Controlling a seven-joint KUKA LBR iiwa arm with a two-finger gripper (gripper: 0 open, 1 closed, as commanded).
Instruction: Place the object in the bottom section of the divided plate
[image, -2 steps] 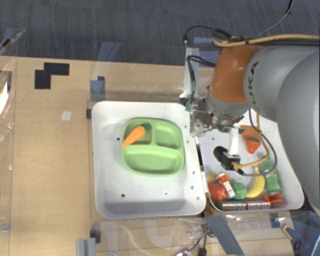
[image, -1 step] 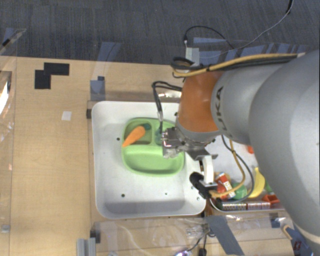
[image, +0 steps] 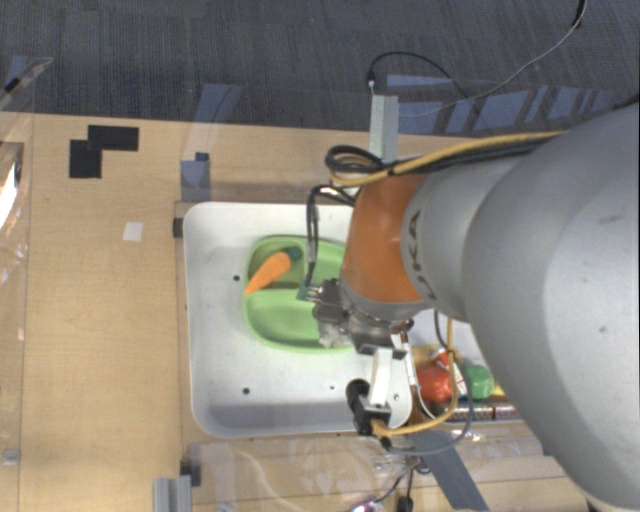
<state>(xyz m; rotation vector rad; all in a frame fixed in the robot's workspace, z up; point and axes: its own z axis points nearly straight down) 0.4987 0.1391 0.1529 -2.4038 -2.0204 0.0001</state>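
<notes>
A large grey robot arm with an orange band above its wrist reaches in from the right and covers much of the scene. Its gripper (image: 335, 315) hangs low over the right part of a green divided plate (image: 275, 320), hidden beneath the wrist housing, so I cannot tell whether it is clenched, released, or grasping anything.

Just to the left of the gripper, an orange carrot (image: 268, 272) lies slanted in the plate's upper section, one end near a dark green patch at the plate's far rim. The carrot looks like the object to be moved. The plate's bottom section, below and left of the gripper, appears bare green.

The plate sits in a shallow white bin (image: 215, 390). To the gripper's lower right, in the neighbouring bin, a red object (image: 437, 384) and a green object (image: 478, 381) lie close together, partly behind cables.

To do this step well, my judgement is that the carrot should be gripped across its narrow width, lifted clear of the ridge between sections, carried toward the near side, and let go low so it does not roll out.
</notes>
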